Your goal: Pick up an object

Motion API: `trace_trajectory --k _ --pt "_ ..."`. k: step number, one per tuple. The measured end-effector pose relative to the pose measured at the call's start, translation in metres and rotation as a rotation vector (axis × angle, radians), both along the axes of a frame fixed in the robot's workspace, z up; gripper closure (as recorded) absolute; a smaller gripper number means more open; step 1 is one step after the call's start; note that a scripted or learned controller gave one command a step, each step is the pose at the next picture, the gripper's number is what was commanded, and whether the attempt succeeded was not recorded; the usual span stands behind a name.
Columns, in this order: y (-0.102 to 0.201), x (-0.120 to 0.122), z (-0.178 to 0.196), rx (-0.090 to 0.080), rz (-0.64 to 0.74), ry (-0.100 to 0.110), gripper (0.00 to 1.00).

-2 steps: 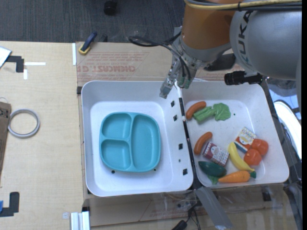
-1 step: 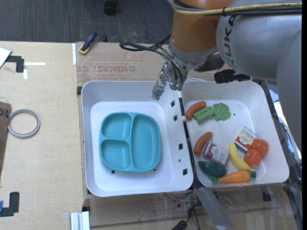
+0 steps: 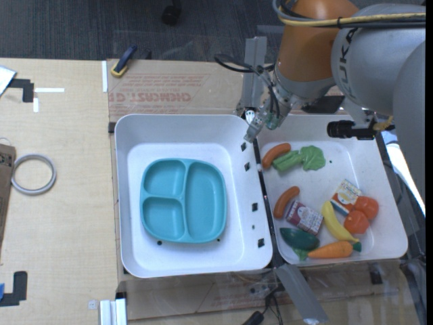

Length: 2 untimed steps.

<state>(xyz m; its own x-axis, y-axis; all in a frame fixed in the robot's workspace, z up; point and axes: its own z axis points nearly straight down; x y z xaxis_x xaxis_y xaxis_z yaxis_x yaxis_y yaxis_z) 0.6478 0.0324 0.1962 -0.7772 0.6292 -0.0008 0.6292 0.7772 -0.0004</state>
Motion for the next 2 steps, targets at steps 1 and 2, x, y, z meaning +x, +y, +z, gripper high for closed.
trace_trajectory --k 1,2 --pt "-0.059 -0.045 0.036 -0.001 0.013 0.000 1.00" --pt "-0.036 0.002 -0.001 0.000 -0.094 -0.002 1.00"
